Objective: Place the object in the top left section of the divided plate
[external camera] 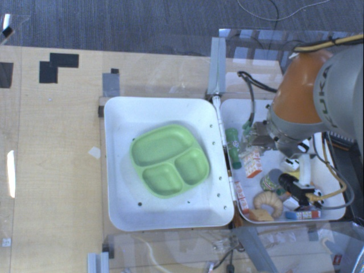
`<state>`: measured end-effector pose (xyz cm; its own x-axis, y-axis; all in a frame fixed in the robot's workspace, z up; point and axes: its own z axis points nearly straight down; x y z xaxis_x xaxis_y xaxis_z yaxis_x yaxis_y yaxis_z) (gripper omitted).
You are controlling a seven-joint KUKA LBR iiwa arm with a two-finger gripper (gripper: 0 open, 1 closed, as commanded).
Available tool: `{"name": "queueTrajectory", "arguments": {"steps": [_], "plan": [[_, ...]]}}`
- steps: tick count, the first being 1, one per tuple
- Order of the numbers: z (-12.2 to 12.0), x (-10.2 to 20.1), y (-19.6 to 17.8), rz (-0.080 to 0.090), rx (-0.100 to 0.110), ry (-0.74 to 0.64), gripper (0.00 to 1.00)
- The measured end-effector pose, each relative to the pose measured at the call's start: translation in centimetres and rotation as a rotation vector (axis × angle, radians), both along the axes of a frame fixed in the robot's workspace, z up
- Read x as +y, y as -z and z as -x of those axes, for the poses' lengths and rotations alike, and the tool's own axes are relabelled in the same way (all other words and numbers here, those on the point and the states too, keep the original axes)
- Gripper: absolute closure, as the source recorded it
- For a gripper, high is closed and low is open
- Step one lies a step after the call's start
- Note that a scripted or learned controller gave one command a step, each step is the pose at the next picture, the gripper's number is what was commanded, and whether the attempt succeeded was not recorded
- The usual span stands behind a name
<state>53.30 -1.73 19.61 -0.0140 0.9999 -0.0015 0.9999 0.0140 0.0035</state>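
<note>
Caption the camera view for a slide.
KUKA arm reaching over the cluttered right bin, with the green divided plate lying in the left bin.

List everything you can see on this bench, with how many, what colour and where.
pale wooden bench: one, tan, under both bins
left shallow white bin: one, white, centre of view
right shallow white bin: one, white, beside the left bin
green plastic divided plate: one, green, middle of left bin
green bottle-shaped item: one, green, right bin, by its left wall
red-and-white packet: one, right bin, just below the gripper
tan croissant-shaped pastry: one, right bin, near edge
blue-and-red small packet: one, right bin, near edge
robot arm: one, grey and orange, over right bin
gripper: one, dark, over right bin
</note>
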Motion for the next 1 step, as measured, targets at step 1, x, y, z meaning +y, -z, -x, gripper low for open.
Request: {"name": "queueTrajectory", "arguments": {"steps": [1], "plan": [[-0.76,6.96,1.13,-0.002,0.0,-0.158,1.0]]}}
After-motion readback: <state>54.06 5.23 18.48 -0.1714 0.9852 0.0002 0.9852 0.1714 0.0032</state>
